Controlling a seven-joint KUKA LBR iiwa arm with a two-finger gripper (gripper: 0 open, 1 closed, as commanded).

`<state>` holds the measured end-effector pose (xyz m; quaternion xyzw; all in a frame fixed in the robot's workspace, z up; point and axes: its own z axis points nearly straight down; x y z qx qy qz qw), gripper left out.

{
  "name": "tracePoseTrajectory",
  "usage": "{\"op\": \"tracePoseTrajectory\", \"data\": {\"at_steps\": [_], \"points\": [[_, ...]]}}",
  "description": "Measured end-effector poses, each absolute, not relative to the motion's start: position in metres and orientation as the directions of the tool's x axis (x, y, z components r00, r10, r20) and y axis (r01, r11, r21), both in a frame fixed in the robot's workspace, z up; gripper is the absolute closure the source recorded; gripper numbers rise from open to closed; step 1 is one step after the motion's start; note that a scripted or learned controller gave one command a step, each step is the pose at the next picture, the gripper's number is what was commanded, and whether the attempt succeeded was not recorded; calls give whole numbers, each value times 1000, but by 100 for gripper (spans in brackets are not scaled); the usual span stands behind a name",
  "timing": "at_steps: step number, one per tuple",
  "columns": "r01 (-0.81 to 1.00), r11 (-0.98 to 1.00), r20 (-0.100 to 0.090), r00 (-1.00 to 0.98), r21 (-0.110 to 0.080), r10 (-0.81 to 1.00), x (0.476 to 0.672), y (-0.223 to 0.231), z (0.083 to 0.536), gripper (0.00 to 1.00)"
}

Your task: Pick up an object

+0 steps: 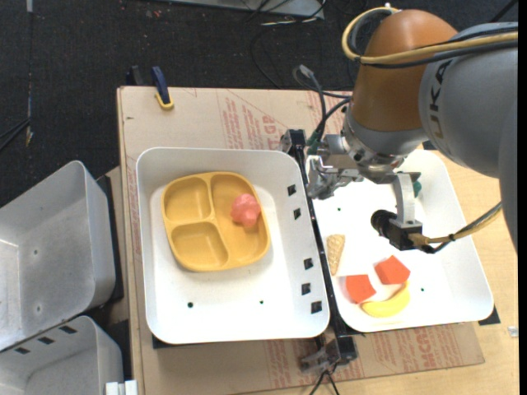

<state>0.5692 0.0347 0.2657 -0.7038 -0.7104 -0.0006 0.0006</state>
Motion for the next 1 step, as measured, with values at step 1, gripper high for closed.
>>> {"op": "tracePoseTrajectory", "data": {"at_steps": [1], "points": [[1000,8,1,-8,-3,1000,570,89,246,100]]}}
